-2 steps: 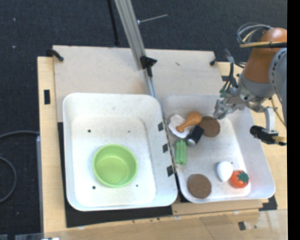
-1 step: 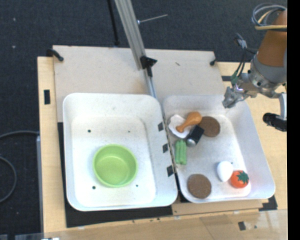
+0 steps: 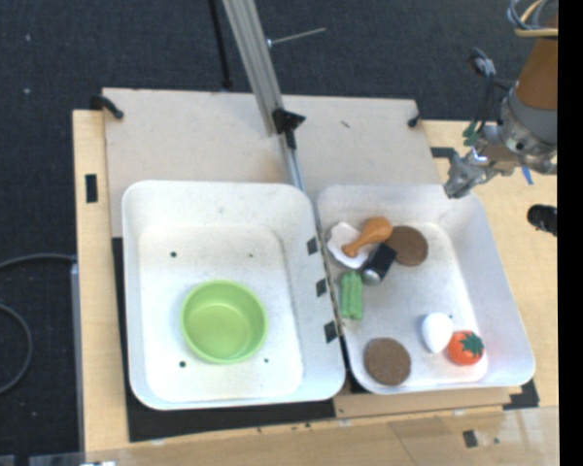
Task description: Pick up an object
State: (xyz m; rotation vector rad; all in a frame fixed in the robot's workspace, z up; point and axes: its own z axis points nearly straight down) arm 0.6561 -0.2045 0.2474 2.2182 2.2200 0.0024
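Gripper [image 3: 461, 181], two-fingered, hangs over the right white bin's [image 3: 500, 289] far corner, grasp state unclear to me; I'd aim for the isolated red plastic tomato [image 3: 465, 347] near its front edge.

Metal pole [image 3: 256, 56] behind bins [image 3: 155, 212]

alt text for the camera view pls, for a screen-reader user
The arm's tool hangs above the far right corner of the right bin, which holds a drumstick, two brown discs, a green piece, a white egg and a tomato. The left bin holds a green bowl.
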